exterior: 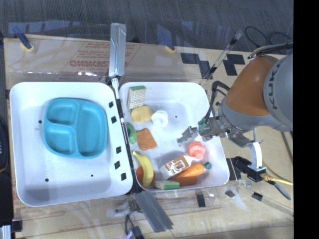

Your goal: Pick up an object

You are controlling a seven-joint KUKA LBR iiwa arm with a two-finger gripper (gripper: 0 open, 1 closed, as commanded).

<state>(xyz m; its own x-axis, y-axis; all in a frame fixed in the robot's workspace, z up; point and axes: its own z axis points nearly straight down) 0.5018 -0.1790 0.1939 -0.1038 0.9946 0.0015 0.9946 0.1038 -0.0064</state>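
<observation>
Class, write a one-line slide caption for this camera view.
Gripper poised over toy food in the right bin; blue tray in the left bin.

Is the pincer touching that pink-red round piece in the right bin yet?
Cannot tell. In the camera view the pincer sits just above the pink-red round piece, their outlines nearly meeting, but the slanted angle shows neither clear contact nor a clear gap.

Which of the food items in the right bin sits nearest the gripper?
The pink-red round fruit, just below the gripper. The carrot, carton and banana lie farther toward the bin's near edge.
</observation>
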